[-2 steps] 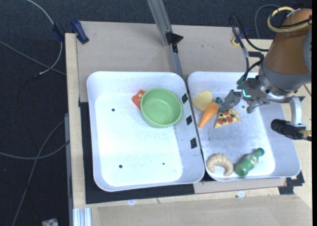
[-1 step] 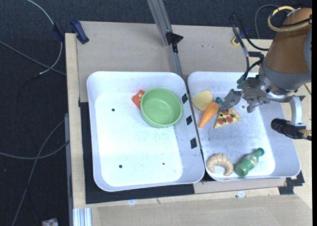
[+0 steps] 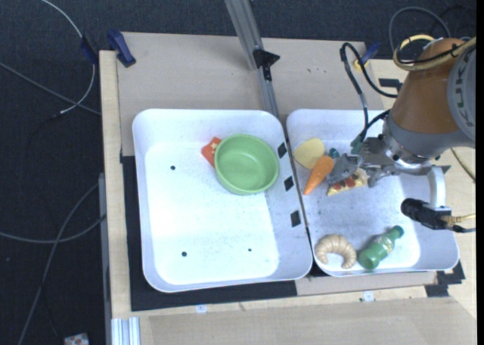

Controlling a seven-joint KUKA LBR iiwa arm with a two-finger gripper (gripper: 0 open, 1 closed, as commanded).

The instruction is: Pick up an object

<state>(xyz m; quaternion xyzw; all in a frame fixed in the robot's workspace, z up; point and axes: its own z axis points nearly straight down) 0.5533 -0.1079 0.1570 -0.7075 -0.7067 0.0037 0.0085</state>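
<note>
The fingers sit low in the right bin, over a small red-and-yellow toy; their spread cannot be told. Around them lie a carrot, lemon, croissant and green bottle. The left bin holds a green bowl.

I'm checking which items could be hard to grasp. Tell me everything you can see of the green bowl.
The green bowl is round, pale green, smooth and plastic-looking. It sits upright with its opening up and nothing visible inside. It lies in the left bin, toward the far right corner. A small orange-red object pokes out from beside its left rim, partly hidden by it.
</note>
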